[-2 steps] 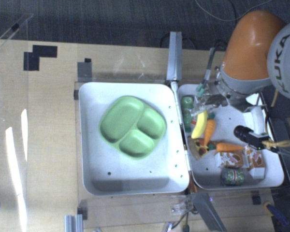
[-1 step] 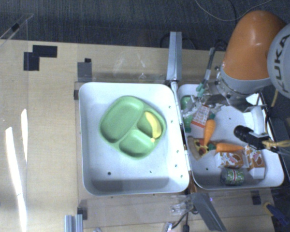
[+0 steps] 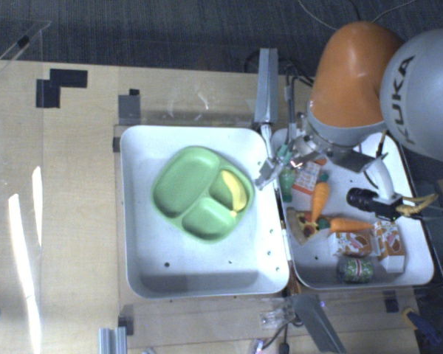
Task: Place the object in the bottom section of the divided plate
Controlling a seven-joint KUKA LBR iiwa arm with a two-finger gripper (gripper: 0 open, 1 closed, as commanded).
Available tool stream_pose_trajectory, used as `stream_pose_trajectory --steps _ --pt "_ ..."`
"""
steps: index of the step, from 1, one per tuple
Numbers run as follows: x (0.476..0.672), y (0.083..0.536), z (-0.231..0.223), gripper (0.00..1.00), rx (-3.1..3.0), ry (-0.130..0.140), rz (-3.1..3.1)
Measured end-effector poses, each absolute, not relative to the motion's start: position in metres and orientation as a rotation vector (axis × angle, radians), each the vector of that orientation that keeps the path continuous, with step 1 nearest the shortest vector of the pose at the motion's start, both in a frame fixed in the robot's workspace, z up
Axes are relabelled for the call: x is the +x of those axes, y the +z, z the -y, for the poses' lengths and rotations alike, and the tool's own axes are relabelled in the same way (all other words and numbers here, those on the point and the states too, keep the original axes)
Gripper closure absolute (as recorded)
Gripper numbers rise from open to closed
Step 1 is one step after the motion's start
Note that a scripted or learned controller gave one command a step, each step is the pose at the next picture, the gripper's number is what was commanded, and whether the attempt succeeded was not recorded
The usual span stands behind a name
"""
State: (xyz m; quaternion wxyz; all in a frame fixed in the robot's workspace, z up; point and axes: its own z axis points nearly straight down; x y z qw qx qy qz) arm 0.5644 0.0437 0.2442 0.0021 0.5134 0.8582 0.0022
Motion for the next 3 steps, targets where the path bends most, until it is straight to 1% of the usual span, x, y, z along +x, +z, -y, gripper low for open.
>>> stream_pose_trajectory --steps 1,2,3 --pt "0.566 0.256 -0.044 1.0 1.611 0.015 -2.686" --pt "0.584 0.295 -0.087 1.0 1.724 0.007 -2.621" --pt "0.579 0.339 -0.023 1.0 1.559 0.008 -2.719"
